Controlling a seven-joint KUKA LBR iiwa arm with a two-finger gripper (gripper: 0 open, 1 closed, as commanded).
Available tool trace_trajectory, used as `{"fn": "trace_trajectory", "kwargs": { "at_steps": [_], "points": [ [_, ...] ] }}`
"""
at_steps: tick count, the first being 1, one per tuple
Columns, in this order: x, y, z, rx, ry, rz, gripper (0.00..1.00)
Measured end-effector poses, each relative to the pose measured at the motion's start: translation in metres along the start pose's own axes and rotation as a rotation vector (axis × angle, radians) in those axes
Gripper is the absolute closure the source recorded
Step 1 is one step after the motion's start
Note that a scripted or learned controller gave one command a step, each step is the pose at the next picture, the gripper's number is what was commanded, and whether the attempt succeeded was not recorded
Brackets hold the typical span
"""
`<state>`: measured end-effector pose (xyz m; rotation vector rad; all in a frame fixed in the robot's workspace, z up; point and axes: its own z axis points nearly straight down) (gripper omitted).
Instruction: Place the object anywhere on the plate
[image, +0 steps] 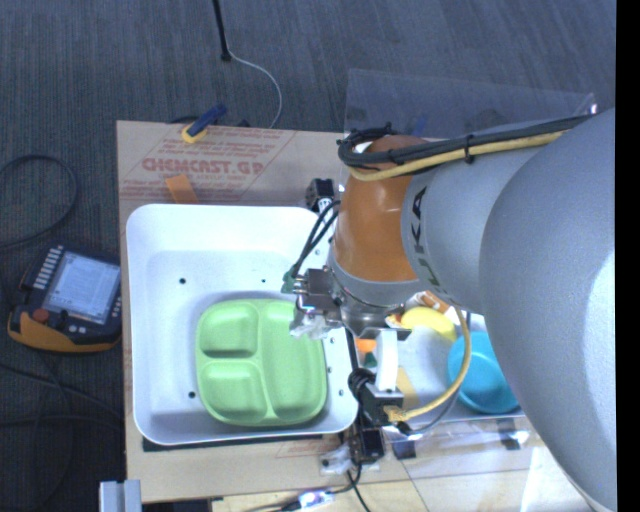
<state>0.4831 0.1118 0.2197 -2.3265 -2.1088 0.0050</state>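
Plate (262, 363), green, divided, sits in left bin (160, 240). End effector (310, 318) over plate's right edge; can't tell its state. Likely placing step; next: release over plate.

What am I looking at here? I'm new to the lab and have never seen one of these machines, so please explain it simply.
This is one picture from a camera fixed above a bench, looking down at a slant. The big grey shape with the orange band is a robot arm reaching in from the right. Its hand is at the lower end of the arm, near the plate's right edge, but the arm hides it, so I cannot tell whether it holds anything. On the bench sits a shallow white bin with a green divided plate inside. To the right, partly hidden, are a yellow object and a blue bowl. On the floor at left lies a handheld control pad.
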Motion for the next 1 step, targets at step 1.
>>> {"fn": "trace_trajectory", "kwargs": {
  "at_steps": [1],
  "points": [
    [-0.0014,0.0003,0.0003,0.000,-0.002,0.002,0.00]
  ]
}}
